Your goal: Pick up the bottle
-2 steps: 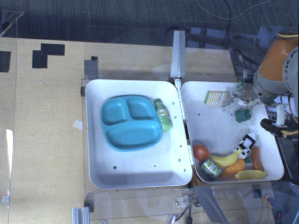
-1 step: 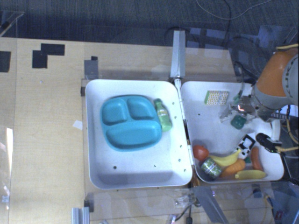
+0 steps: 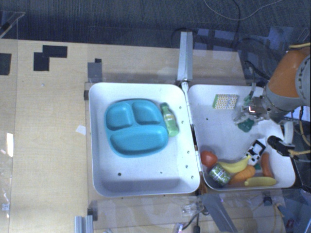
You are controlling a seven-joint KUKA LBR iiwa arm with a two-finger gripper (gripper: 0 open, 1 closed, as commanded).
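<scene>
A small green bottle (image 3: 169, 119) lies on its side in the left bin (image 3: 141, 181), pressed against the right edge of a blue divided plate (image 3: 136, 127). My gripper (image 3: 247, 116) hangs over the upper right part of the right bin (image 3: 214, 130), far to the right of the bottle. A small teal shape sits right under the gripper; whether it is part of the gripper or a separate object is unclear.
The right bin holds a dotted yellow-green pad (image 3: 225, 101) at the back. Along its front lie a tomato (image 3: 209, 158), a can (image 3: 219, 174), a banana (image 3: 234, 165), a carrot (image 3: 242, 174) and other toy food. A metal divider (image 3: 185, 57) runs between the bins.
</scene>
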